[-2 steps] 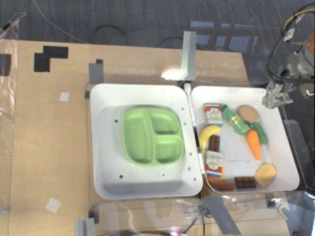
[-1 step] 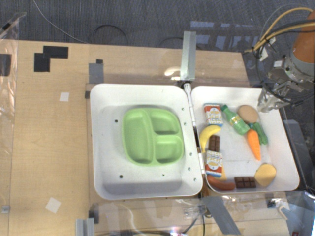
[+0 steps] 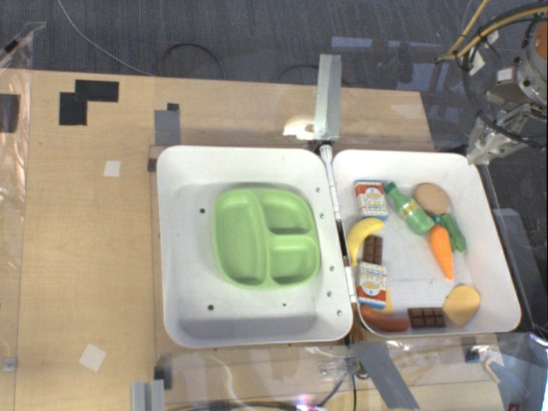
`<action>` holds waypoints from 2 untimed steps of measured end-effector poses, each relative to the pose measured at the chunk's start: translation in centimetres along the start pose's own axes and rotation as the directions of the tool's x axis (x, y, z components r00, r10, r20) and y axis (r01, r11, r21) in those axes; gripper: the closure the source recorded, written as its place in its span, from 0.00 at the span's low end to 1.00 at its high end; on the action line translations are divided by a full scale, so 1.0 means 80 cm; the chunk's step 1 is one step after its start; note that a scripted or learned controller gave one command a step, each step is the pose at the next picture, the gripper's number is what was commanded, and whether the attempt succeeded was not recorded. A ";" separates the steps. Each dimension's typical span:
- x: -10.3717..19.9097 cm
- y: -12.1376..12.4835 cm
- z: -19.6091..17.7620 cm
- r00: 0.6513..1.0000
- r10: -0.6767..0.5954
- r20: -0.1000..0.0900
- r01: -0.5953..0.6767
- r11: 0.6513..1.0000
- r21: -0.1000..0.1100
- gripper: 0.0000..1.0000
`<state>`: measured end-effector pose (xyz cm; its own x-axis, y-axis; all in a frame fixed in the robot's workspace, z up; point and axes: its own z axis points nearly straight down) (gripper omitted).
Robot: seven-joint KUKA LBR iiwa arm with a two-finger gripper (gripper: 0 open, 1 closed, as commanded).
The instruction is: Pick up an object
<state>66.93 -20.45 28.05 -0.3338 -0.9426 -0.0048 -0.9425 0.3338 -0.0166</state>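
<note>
Your gripper (image 3: 492, 144) hangs past the right bin's (image 3: 488, 229) far right corner; you cannot tell its state. Your carrot (image 3: 441, 251) lies in that bin, beside the bottle (image 3: 408, 210).

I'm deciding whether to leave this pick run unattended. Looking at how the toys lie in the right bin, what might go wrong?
Crowding: the green bottle, the brown potato-like toy and the carrot touch or nearly touch, so a grasp there may nudge or catch two.

Wall clearance: the sausage, chocolate bar and yellow round piece hug the right bin's near wall, probably leaving a finger little room.

The banana lies against the dividing rim beside a small carton.
</note>
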 end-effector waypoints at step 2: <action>0.018 0.049 0.022 0.907 -0.422 0.003 0.422 0.906 -0.009 1.00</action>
<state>62.75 -20.51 26.20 0.0954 -0.9954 -0.0008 -0.9954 -0.0953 -0.0078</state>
